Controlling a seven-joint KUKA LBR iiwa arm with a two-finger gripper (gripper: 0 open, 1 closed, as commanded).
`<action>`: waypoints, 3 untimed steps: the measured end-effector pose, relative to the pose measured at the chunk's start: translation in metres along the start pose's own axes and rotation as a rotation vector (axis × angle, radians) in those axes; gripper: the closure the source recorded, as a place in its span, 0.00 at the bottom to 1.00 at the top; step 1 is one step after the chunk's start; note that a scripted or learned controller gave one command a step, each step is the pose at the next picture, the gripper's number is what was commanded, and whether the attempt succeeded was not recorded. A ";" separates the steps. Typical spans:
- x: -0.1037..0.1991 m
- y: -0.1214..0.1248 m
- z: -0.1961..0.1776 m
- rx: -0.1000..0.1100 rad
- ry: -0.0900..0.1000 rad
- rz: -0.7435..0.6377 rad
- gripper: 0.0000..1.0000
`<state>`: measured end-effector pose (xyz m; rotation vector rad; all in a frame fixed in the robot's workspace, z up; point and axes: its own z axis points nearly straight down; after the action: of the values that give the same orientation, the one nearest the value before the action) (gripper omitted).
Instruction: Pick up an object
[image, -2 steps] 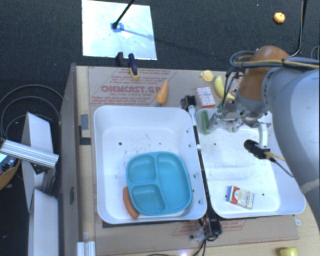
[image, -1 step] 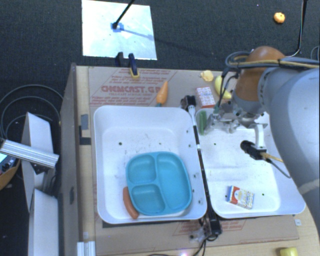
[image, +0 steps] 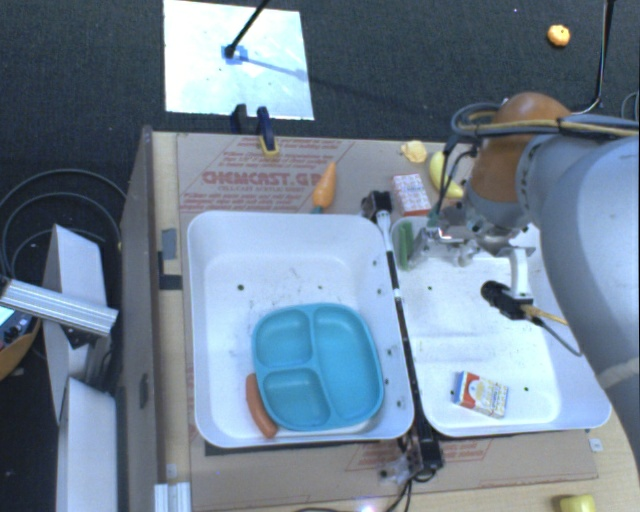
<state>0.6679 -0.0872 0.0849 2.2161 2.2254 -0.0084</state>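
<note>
The hand (image: 448, 243) hangs over the right bin's (image: 560, 405) far left corner, just beside a green stick (image: 404, 243) at the rim; whether it is clenched I cannot tell. A small printed box (image: 480, 393) lies well apart, near right. The left bin (image: 215, 300) holds a blue divided plastic tray (image: 317, 366) and an orange sausage (image: 260, 405). Brown cardboard covers the worktop (image: 260, 172).

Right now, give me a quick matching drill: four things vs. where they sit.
Things:
1. blue tray
2. sausage
3. small box
4. carrot

Places:
A. on the cardboard behind the left bin
B. near front of the right bin
C. middle of the left bin
D. left bin, against the tray's front-left edge

Pairs: 1-C, 2-D, 3-B, 4-A
</note>
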 end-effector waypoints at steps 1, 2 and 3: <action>-0.064 -0.017 0.000 -0.005 0.001 0.008 0.00; -0.032 0.002 -0.001 -0.008 0.005 -0.002 0.00; -0.011 0.001 -0.021 -0.007 0.005 -0.001 0.00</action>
<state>0.6694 -0.0983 0.1055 2.2135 2.2260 0.0044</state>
